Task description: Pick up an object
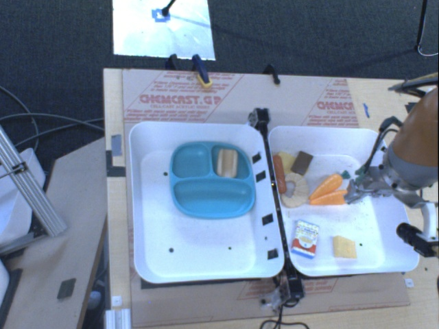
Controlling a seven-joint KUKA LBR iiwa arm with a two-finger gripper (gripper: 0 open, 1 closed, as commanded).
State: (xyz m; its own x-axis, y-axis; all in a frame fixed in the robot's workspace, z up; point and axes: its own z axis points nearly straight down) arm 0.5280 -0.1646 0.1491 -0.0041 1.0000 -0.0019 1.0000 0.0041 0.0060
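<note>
Reaching in from the right, the arm I am operating is lowering its gripper (351, 192) into the right bin (384, 256), fingertips sitting just beside the orange ends of two toy carrots (328, 189); whether they are grasping anything I cannot tell. Beside the carrots, a round tan slice (295, 190), a sausage (278, 171) and a brown block (302, 161) are lying near the divider. A small carton (306, 238) and a yellow cheese wedge (345, 247) are resting nearer the front. The left bin (154, 252) is holding a blue divided plate (206, 194) carrying a bread piece (227, 162).
</note>
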